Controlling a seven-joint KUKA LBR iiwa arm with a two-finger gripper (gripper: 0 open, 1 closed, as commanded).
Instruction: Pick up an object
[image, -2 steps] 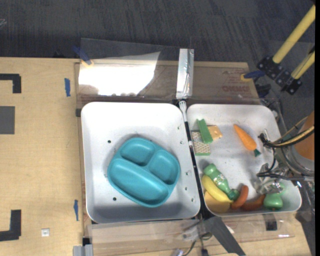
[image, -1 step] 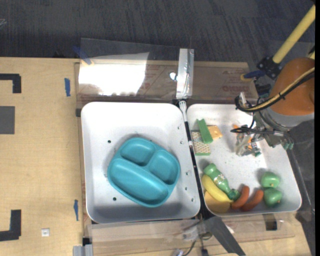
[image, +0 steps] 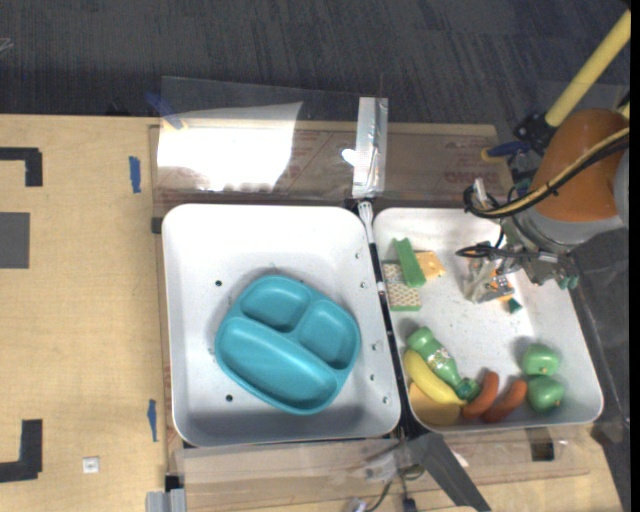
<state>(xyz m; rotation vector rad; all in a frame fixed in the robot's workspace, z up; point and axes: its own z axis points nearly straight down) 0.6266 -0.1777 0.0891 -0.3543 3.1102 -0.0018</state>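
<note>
Reaching in from the right, the grey arm with its orange band (image: 588, 165) carries the gripper (image: 492, 275) low over the upper part of the right bin (image: 585, 345). The gripper appears as a tangle of metal parts and cables, and whether it is spread or closed cannot be told from this slanted view; nothing can be seen pinched in it.

Just to the left of the gripper, near the bin's upper left corner, lie a green block (image: 408, 262) and a small orange piece (image: 431, 265) touching it, with a pale meshed item (image: 402, 296) just below them. A tiny teal bit (image: 514, 307) sits right beside the gripper, slightly below it.

Well below the gripper, along the near edge of the same bin, the toy foods are gathered: a green bottle-like item (image: 438, 360) lying across a yellow banana (image: 430, 385), a red-orange sausage shape (image: 495, 395) touching them on the right, and 2 green pepper-like pieces (image: 542, 375) further right, below the gripper and toward the arm's side.

Far to the left of the gripper, beyond the divider, the left bin (image: 190, 300) holds a teal compartment plate (image: 288, 342) with 3 sections, lying flat near its middle. Both bins rest on the wooden surface (image: 75, 300), which bears black and blue tape marks.
</note>
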